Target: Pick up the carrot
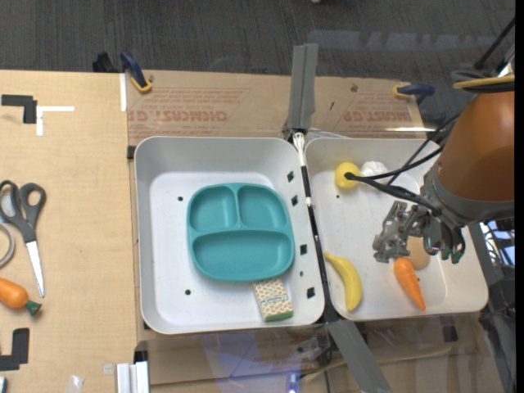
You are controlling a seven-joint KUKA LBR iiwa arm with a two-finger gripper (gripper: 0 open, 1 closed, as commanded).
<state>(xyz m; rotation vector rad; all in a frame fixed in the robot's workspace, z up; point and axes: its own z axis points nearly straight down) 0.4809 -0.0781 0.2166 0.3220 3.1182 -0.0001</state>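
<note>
An orange carrot (410, 283) lies in the right bin (467, 301) near its front edge, thick end pointing up-left and tip toward the front right. My gripper (395, 237) hangs just above and to the left of the carrot's thick end, close to it. Nothing shows held in it. The grey arm with its orange band (485, 150) comes in from the right over this bin.
Also in the right bin are a banana (347, 279) left of the carrot, a beige round object (419, 257) beside the gripper, and a yellow item (348, 175) and a white item (373, 169) at the back. The left bin (155, 219) holds a teal divided plate (240, 232) and a small packet (274, 300). Scissors (24, 219) and a second carrot (13, 294) lie on the bench, far left.
</note>
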